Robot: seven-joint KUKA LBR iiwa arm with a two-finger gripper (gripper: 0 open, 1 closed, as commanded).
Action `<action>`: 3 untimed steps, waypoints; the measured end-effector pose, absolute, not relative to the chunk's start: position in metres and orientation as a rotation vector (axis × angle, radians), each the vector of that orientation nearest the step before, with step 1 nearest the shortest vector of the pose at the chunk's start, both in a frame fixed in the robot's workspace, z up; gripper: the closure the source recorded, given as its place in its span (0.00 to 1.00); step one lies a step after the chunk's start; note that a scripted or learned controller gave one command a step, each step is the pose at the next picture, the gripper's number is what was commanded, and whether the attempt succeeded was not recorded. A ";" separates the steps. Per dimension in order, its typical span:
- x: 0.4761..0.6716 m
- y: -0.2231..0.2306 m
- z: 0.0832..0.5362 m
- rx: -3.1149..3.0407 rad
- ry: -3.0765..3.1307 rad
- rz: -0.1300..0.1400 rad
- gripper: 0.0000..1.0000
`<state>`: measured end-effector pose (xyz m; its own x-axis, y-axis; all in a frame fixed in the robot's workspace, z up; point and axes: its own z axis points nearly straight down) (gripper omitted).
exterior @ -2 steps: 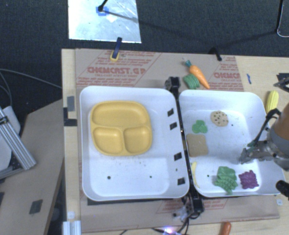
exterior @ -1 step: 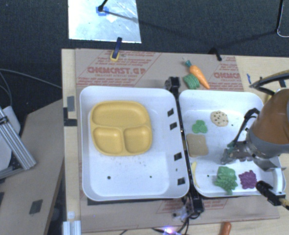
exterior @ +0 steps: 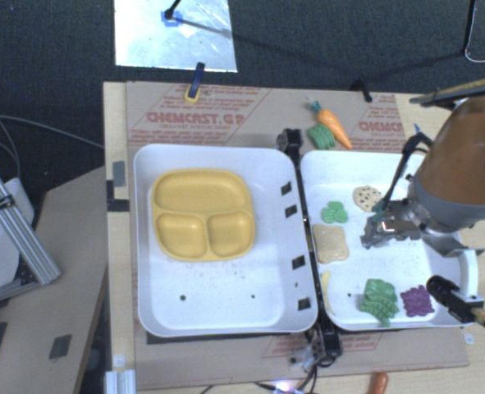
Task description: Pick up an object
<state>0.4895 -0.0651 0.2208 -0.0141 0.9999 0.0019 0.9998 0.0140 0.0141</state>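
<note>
overhead, camera view:
left bin (exterior: pixel 148 302): holds a yellow divided plate (exterior: pixel 203 213), three compartments, lying flat toward the far side.
right bin (exterior: pixel 350 164): holds a cookie (exterior: pixel 366 195), a small green piece (exterior: pixel 334 213), a tan toast slice (exterior: pixel 331 242), a green leafy clump (exterior: pixel 379 299) and purple grapes (exterior: pixel 417 300).
arm (exterior: pixel 464 167): reaches in from the right over the right bin.
gripper (exterior: pixel 379 231): low over bare bin floor, between the cookie and the leafy clump, just beside the toast; open or closed cannot be told, and nothing visible between its tips.
bench beyond the bins: a toy carrot (exterior: pixel 332 124) beside a green item (exterior: pixel 321 136).
</note>
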 end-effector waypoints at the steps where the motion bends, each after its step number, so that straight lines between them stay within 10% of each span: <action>1: 0.487 0.026 0.208 2.207 2.239 0.006 1.00; 2: 0.499 0.077 0.402 2.202 2.226 0.029 1.00; 3: 0.487 0.100 0.435 2.212 2.228 0.009 1.00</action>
